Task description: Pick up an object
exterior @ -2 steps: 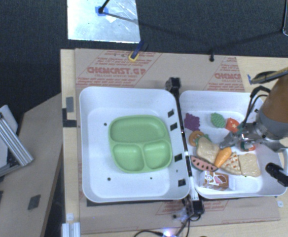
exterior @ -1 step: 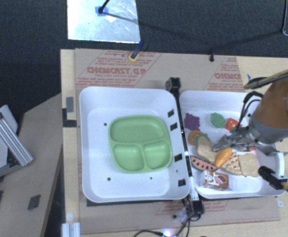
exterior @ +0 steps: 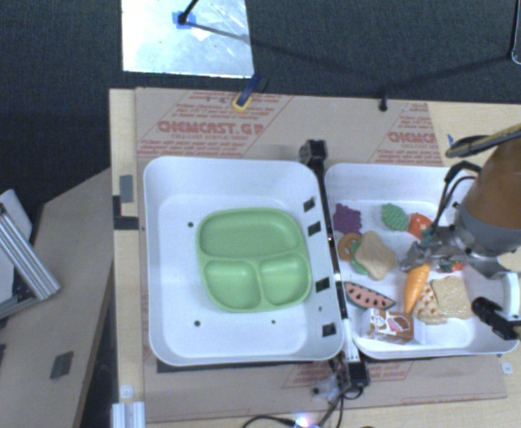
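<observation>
The right bin holds several toy foods: purple grapes, a green piece, a red-orange piece, a bread roll, an orange carrot, a watermelon slice, a toast slice and a packet. My gripper hangs low over the right bin, just above the carrot's top end and beside the bread roll. No object shows between its tips.
The left bin carries a green three-compartment plate. A black divider runs between the bins. The arm comes in from the right over the right bin's far edge. A silver sheet lies beyond the bench.
</observation>
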Available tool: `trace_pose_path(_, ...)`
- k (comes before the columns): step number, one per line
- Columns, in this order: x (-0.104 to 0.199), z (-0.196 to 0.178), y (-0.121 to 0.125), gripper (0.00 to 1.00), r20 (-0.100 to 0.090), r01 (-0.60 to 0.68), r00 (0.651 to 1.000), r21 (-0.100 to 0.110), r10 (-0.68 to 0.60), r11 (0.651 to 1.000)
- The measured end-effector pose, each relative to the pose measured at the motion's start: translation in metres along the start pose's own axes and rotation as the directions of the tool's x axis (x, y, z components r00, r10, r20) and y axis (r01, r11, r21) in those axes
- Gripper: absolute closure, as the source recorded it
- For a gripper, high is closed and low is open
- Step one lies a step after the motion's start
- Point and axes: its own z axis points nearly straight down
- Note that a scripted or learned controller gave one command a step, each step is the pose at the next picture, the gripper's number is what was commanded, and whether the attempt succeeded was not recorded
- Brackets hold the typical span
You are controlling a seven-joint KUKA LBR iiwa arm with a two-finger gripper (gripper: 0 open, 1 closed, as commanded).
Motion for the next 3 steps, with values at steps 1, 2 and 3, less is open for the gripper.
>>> trace_pose_path(1,-0.002,-0.048,0.011,1.0,0.002,0.002,1.0,0.002,-0.002,1.0)
trace_pose_path(2,0.008,-0.103,0.014,1.0,0.001,0.003,1.0,0.0,-0.003,1.0)
trace_pose_path(3,0.008,-0.128,0.015,1.0,0.001,0.003,1.0,0.004,-0.003,1.0)
